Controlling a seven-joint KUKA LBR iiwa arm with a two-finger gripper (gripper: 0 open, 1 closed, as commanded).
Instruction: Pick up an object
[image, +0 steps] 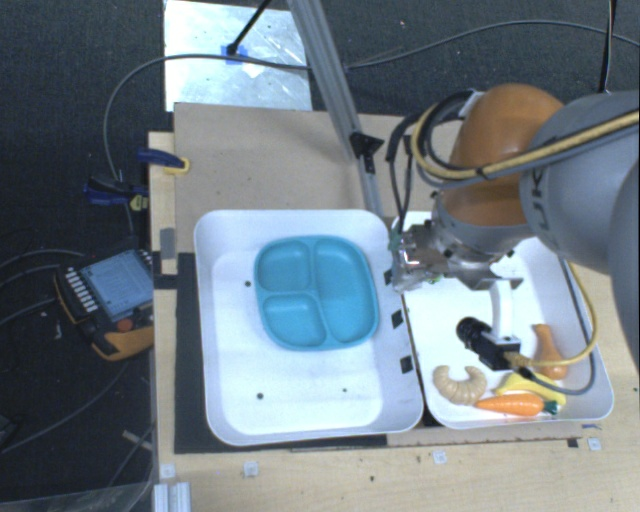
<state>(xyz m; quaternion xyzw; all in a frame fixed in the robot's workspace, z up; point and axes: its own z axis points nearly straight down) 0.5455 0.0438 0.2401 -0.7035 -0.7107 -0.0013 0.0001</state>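
One orange carrot (510, 405), green-tipped, lies in the right bin (440, 330); whether the hand (405, 264) grips anything is unclear.

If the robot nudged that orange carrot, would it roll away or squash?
Probably it would roll a little, in a curve: the carrot looks round and tapered. It lies by the right bin's front wall, so it couldn't go far. Its smooth, even colour suggests a stiff plastic toy, perhaps slippery.

A robotics lab — a grey industrial arm (585, 175) reaches over a board-topped desk (260, 160) carrying two white bins (215, 340), spring clamps (150, 160) grip its edge, and loose cables (118, 90) and a handheld controller (105, 295) lie on dark carpet (60, 60).
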